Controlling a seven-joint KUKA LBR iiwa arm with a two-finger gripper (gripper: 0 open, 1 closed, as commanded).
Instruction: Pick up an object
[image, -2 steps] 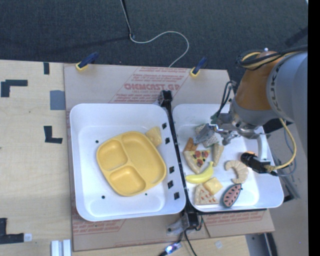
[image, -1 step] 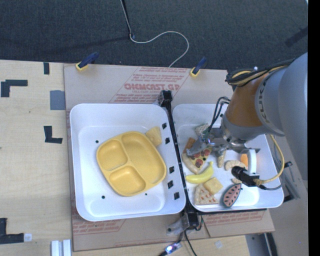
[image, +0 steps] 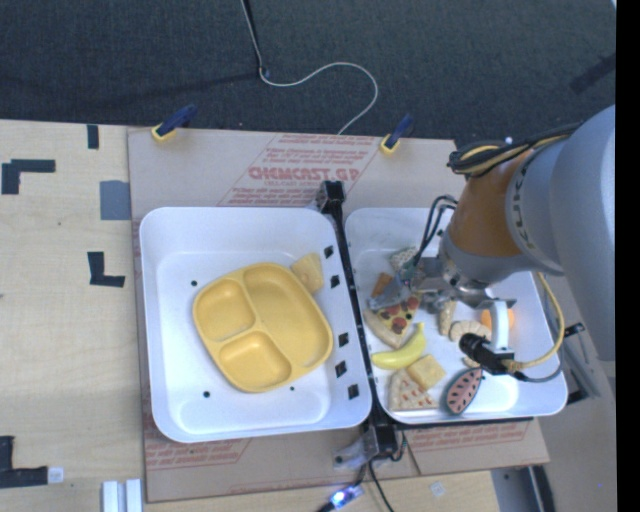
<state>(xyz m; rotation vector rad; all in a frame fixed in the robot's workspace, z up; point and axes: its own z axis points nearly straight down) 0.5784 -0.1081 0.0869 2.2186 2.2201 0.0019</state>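
Cardboard-topped bench: claw, state unclear, crowds toy food at the right bin's nine o'clock; may snag several.

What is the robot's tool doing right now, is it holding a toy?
Tool: down among the toy food in the right bin; whether it is open, closed or holding anything cannot be told.

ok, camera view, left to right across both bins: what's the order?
Yellow three-compartment plastic tray → pale yellow wedge-shaped block at its corner → black divider strip between the bins → yellow toy banana → watermelon-slice toy → grey arm with orange band.
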